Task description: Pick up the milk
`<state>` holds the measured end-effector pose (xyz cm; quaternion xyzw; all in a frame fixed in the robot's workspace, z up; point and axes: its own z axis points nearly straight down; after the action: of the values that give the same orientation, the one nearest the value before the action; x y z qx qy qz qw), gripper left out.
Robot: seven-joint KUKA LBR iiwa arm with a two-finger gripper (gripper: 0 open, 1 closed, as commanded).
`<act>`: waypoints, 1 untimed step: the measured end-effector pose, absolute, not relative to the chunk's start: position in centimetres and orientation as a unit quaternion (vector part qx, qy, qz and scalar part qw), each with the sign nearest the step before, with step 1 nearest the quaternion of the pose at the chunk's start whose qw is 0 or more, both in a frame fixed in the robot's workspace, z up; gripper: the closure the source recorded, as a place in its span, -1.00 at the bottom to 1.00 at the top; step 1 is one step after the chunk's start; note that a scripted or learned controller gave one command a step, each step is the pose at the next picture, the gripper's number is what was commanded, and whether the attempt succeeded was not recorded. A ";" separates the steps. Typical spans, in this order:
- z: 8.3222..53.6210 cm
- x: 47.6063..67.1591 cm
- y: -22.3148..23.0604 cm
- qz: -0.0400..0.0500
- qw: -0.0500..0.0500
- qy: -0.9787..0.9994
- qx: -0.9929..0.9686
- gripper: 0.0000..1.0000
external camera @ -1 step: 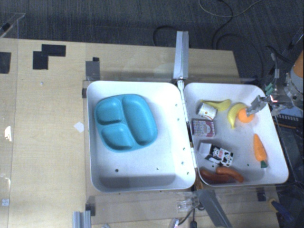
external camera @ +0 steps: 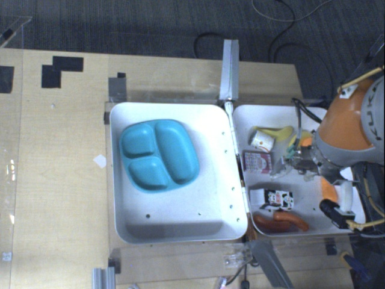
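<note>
Milk (external camera: 278, 198) = small black-and-white carton lying on its side on the floor of the right bin (external camera: 313, 218), lower part, just above a reddish-brown sausage-like item (external camera: 281, 223) that sits along the bin's near wall. Carton not lifted, nothing touching it; task looks not started or at approach stage at best. Gripper (external camera: 287, 162) hangs up-bin from the carton, over the middle of the right bin, near a maroon-and-white packet (external camera: 257, 161) by the divider wall. Whether the pincer is open or closed, cannot tell: too small and blurred against the clutter. Nothing visibly held. Left to do, by my read: move toward the near side of the bin, come down over the carton, grip, lift. Other clutter: a white cup-like item (external camera: 263, 139) and a yellow banana-like piece (external camera: 281, 135) at the far end of the bin, an orange item (external camera: 328, 189) at the right under the arm. Room: bare white floor to the carton's right, so that side is open; the sausage is close below and the divider wall close to the left, so tight there. Left bin (external camera: 180, 221) holds a blue divided tray (external camera: 159, 155), well apart, not in the way.
</note>
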<state>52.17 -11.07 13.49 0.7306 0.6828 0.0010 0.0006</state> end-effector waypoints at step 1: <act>9.0 49.1 -8.9 0.005 0.005 0.620 0.784 -1.00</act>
<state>49.14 -8.93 8.95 0.7842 0.6205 0.0053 0.0051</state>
